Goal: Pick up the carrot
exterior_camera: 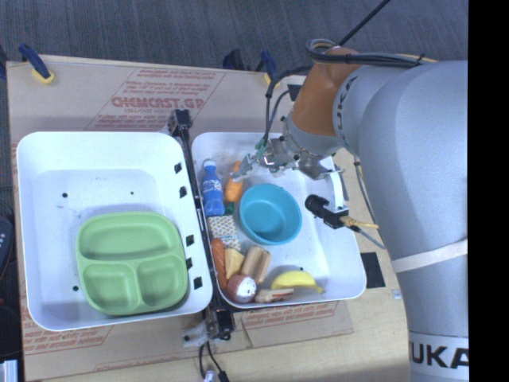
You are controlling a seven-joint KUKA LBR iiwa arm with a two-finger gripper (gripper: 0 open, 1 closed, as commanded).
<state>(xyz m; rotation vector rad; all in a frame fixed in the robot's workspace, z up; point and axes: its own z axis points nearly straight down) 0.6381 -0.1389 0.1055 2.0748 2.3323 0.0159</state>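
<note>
two shallow white bins sit side by side on a cardboard-covered desk (119, 94), seen from above at a slant. the left bin (48, 181) holds a pale green divided tray (132, 261) with three compartments, lying toward the bin's near edge.

the right bin (338, 253) is crowded. a light blue bowl (270, 213) sits near its middle. along the bin's left wall stands a small blue bottle (211, 189) with a white cap. just beside the bottle, between it and the bowl, lies an orange fruit-like piece (233, 191). nearer the front, against the left wall, is the carrot (218, 255), a slim orange-red piece lying lengthwise along the wall. beside it are a patterned packet (223, 228), a yellow cheese-like wedge (234, 261), a tan bread-like roll (254, 261), a red and white round item (242, 288), and a yellow banana (296, 280) by the front edge.

the grey arm (406, 150) with its orange band (314, 98) reaches in from the desk's right side, its wrist over the far part of the right bin. the pincer (256, 159) hangs near the bin's far edge, above the bowl's far rim and close to the orange piece, well apart from the carrot. whether the pincer is spread or pressed together cannot be told from this angle. a black fitting (322, 209) on the arm juts out just right of the bowl.
</note>
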